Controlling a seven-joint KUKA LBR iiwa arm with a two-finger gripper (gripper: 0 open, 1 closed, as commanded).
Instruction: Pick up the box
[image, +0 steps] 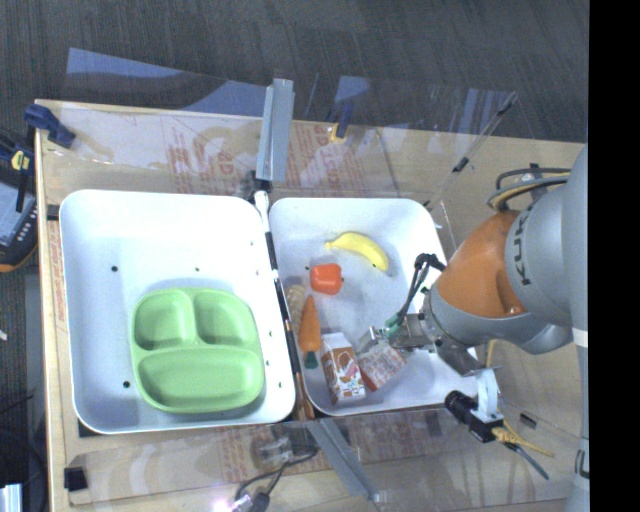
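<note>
Approach step. Small red-and-white printed carton box (342, 370) lies in right white bin (415, 400), near front wall, beside carrot. Hand (392, 334) hovers just right of it; jaw state: cannot tell. Next: centre over box, descend.

This is a robotics lab or test cell, not a home or a shop. A grey industrial arm (545, 270) with an orange band reaches in from 3 o'clock over a plywood bench (150, 150). Two shallow white bins sit side by side on it, the left bin (90, 240) and the right bin (400, 215), with a grey metal bar (272, 130) at 12 o'clock. The contents are test props: a green divided tray (197, 350), a toy banana (360, 250) and a small carton (342, 368). Loose cables (260, 485) trail at 6 o'clock. Dark carpet (300, 40) lies beyond the bench.
</note>
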